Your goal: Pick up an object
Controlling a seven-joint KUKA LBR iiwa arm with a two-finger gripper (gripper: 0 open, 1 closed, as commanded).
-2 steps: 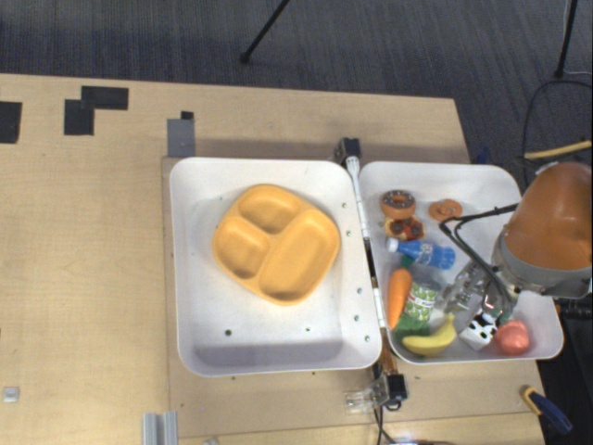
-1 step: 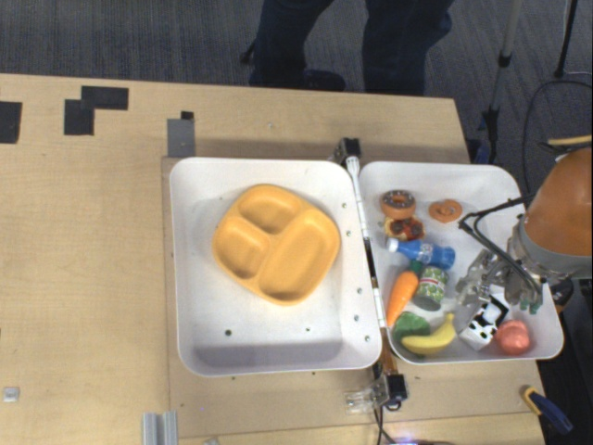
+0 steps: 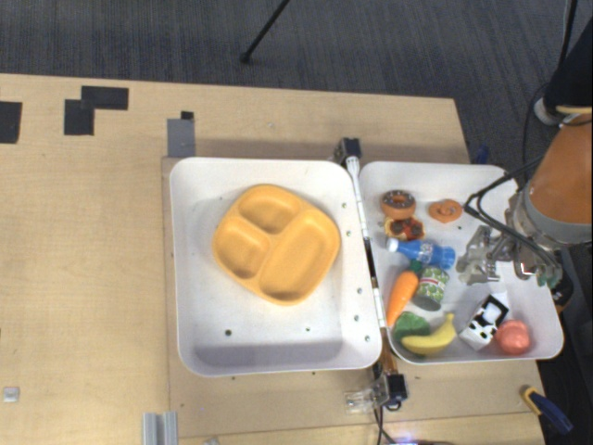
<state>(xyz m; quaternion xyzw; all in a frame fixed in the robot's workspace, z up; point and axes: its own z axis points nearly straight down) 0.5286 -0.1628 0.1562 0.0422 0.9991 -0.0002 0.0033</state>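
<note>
Wooden tabletop (image 3: 83,276); pincer (image 3: 484,260) is seen hovering over right bin (image 3: 553,327), state cannot be told; nothing lifted yet.

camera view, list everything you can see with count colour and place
shallow white bins: 2, white, side by side on the bench
yellow three-compartment plastic plate: 1, yellow, middle of the left bin
brown round doughnut-like toy: 1, brown, top left of the right bin
orange round disc: 1, orange, top of the right bin
blue plastic bottle: 1, blue, below the doughnut
orange toy carrot: 1, orange with green end, left side of the right bin
small green can: 1, green, beside the carrot
yellow toy banana: 1, yellow, near edge of the right bin
black-and-white block: 1, right of the banana
pink ball: 1, pink, near right corner
gripper: 1, grey metal, over the right bin
</note>
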